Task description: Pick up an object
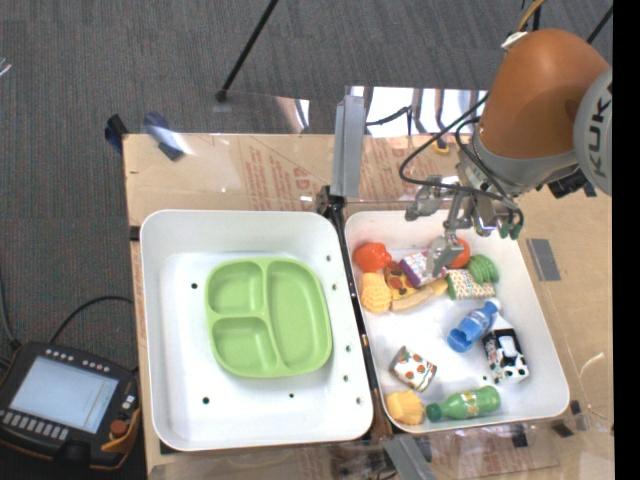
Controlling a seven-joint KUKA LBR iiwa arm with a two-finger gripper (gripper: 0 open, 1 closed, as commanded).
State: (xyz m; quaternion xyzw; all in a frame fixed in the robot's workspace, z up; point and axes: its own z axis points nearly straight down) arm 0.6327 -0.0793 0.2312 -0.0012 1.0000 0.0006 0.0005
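The gripper (447, 256) hangs low over the cluster at twelve o'clock in the right bin (545, 313), its fingers apparently straddling a purple-and-white toy (418, 266), though whether they clamp it I cannot tell. Toys crowd that corner: an orange piece (371, 257), a yellow corn-like piece (375, 292), a banana (425, 295). A blue bottle (470, 328) lies toward four o'clock. The left bin (180, 248) bears a green divided plate (268, 316) (likely a drop target). "KU" reads on the arm (600, 138).

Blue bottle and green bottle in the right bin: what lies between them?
In the camera view, the black-and-white cow carton lies between the blue bottle and the green bottle, toward their right.
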